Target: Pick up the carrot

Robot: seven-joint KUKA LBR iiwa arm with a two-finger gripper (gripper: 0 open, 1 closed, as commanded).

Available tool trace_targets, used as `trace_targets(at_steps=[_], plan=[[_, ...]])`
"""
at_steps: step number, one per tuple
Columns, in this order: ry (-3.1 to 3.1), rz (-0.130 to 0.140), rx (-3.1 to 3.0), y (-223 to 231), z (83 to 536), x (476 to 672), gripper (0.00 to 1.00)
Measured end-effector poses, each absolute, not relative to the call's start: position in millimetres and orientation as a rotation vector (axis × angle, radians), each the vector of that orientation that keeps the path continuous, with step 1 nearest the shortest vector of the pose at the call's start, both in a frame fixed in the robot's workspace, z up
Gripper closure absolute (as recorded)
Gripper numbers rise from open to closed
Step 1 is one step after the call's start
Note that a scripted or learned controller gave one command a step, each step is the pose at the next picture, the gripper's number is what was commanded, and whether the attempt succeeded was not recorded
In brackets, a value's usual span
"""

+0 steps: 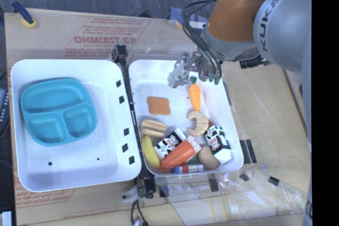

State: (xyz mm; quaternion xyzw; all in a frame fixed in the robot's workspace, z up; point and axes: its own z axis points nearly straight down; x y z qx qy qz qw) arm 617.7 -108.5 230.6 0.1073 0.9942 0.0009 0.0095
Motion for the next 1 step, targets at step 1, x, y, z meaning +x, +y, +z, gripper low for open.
trace_targets(at_steps=[1], plan=[[3.074, -0.002, 0.639, -136.9, 221.8, 607.7, 1.00]])
